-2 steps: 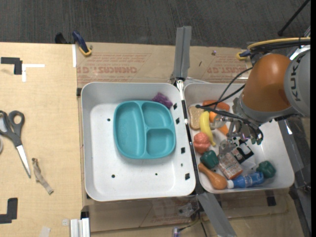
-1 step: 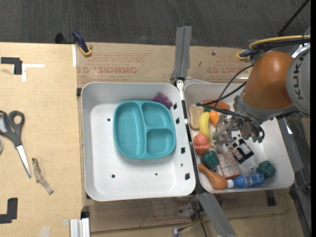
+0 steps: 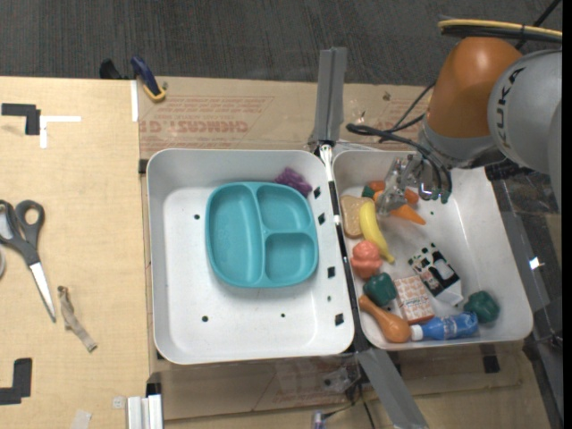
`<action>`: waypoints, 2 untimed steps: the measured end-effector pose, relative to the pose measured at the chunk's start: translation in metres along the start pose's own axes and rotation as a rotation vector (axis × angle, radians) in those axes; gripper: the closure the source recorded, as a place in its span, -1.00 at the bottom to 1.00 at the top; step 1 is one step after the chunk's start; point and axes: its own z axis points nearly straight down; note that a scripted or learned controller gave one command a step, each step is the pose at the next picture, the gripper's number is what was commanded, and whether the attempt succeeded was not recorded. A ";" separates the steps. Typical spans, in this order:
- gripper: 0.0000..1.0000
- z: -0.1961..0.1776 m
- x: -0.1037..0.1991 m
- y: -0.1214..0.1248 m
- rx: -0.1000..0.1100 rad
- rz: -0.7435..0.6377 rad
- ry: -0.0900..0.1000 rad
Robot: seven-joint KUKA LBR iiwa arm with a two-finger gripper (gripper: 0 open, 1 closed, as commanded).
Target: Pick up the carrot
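Nearest you, along the front edge of the right bin [image 3: 500, 329], lie a blue bottle [image 3: 444, 328] and an orange, pear-shaped squash-like toy [image 3: 386, 321], with a dark green vegetable [image 3: 483, 306] in the front right corner. Behind those you have a small printed packet [image 3: 413, 297], a black-and-white piece [image 3: 435, 271], another green piece [image 3: 380, 288] and a pinkish round fruit [image 3: 365, 256]. A yellow banana [image 3: 374, 231] lies lengthwise beside a slice of bread [image 3: 352, 215] against the bin's left wall.

Your target, the carrot [image 3: 407, 213], sits toward the back of the right bin, just right of the banana's far end. Its long axis seems to run roughly left to right, tilted slightly toward the front. The end effector [image 3: 404, 190] hangs directly over it, just to its back side, so the coming move looks like a short straight descent rather than any sideways travel. You cannot tell from this angle how far the end effector is parted, nor whether anything sits in it; the carrot appears to rest on the bin floor.

Watch the banana: it is just beside the carrot and could get nudged.

The left bin [image 3: 170, 311] holds a teal divided plate [image 3: 264, 234] and a purple item [image 3: 293, 180] at its back edge.
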 end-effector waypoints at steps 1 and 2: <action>-1.00 0.001 0.002 0.000 0.001 0.000 0.012; -1.00 -0.087 0.068 0.054 0.000 -0.068 -0.015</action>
